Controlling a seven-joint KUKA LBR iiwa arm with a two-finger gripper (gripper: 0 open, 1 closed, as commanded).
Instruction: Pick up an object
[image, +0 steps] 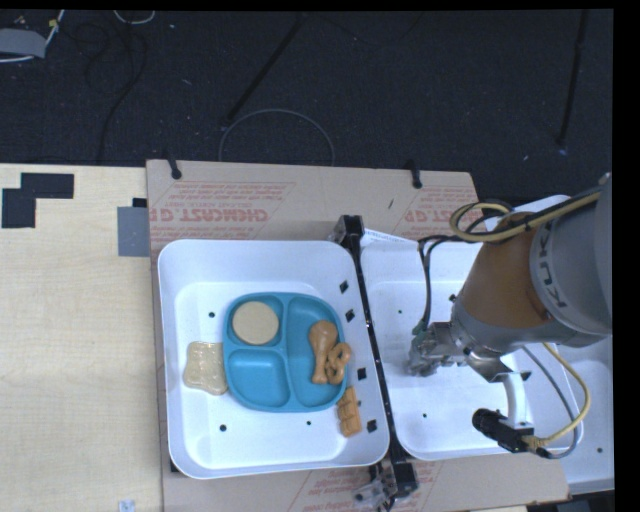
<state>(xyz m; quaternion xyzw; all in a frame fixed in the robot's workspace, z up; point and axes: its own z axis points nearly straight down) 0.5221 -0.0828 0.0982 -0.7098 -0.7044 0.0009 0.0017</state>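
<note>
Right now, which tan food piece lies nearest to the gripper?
The small tan piece beside the blue tray's right corner; the others lie farther from the gripper.

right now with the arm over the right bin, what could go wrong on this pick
1. The gripper sits low in the right bin, while the blue tray and the food pieces lie in the left bin, so it may close on nothing.
2. Crossing over, it could catch the divider between the bins.
3. The piece wedged between tray and bin wall looks awkward to grasp.
</note>
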